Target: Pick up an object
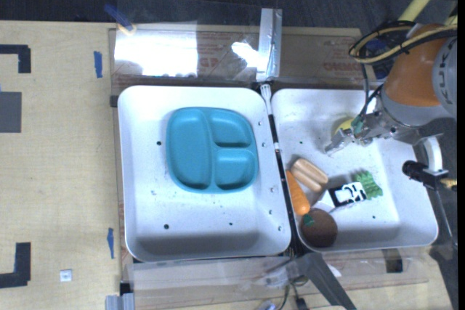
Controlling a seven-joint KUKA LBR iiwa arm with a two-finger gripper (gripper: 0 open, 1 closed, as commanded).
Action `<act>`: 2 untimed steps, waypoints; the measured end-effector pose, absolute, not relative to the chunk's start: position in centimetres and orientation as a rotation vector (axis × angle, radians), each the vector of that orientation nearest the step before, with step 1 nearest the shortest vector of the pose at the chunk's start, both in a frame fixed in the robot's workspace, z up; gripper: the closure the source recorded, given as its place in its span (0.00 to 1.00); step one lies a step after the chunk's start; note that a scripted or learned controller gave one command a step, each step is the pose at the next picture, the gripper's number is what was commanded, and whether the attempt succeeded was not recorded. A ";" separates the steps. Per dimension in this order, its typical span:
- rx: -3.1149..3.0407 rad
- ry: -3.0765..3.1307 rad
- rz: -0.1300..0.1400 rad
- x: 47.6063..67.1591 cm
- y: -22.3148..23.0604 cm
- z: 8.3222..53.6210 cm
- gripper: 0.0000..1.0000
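A round brown fuzzy kiwi (319, 226) sits nearest in the right bin (414, 229), touching a tapered orange carrot (297, 197) and a smooth tan bread roll (309, 174). Farther back, the metal gripper (349, 134) hovers; its grip cannot be told.

Both white bins (145, 229) look like smooth, faintly glossy plastic. The blue tray (212, 149) is matt plastic. The surface (58, 156) is pale, unvarnished wood. A clear sheet (189, 47) behind the bins glares like acrylic, edged with metal.
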State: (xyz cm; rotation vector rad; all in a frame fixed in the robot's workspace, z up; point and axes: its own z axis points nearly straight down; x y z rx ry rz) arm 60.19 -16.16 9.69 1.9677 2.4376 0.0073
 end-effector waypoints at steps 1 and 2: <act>1.909 2.486 0.005 57.8 -15.9 21.1 0.00; 2.066 2.364 0.001 61.9 -14.5 9.2 0.00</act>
